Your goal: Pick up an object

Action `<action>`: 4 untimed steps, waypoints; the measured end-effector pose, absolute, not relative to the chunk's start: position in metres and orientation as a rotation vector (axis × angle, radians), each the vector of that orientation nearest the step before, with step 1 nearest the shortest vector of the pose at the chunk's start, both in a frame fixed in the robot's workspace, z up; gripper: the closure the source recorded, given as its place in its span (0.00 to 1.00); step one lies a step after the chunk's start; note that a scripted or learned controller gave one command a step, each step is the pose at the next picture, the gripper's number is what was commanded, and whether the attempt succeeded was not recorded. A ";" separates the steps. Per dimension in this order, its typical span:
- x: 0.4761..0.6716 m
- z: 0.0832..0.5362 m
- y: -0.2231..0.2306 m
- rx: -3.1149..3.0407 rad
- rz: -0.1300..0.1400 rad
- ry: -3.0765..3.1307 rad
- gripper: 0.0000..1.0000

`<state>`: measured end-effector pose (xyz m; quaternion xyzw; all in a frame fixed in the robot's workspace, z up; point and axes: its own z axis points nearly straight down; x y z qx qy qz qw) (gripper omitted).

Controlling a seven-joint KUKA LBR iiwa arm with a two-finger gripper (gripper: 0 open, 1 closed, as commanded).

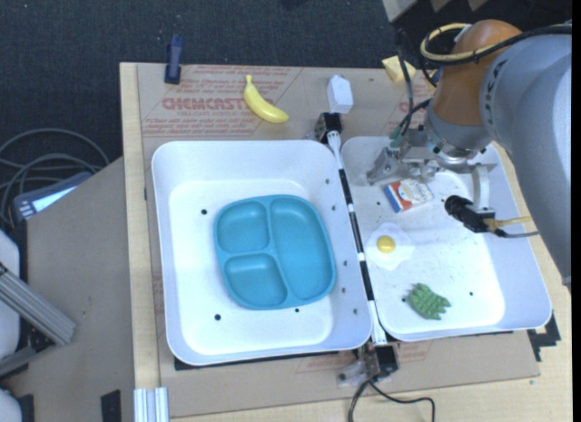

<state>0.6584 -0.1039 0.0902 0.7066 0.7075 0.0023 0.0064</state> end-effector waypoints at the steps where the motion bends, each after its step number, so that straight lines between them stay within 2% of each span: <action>1: 0.647 0.090 -0.100 2.211 0.009 2.213 0.00; 4: 0.631 0.091 -0.097 2.210 0.013 2.214 0.00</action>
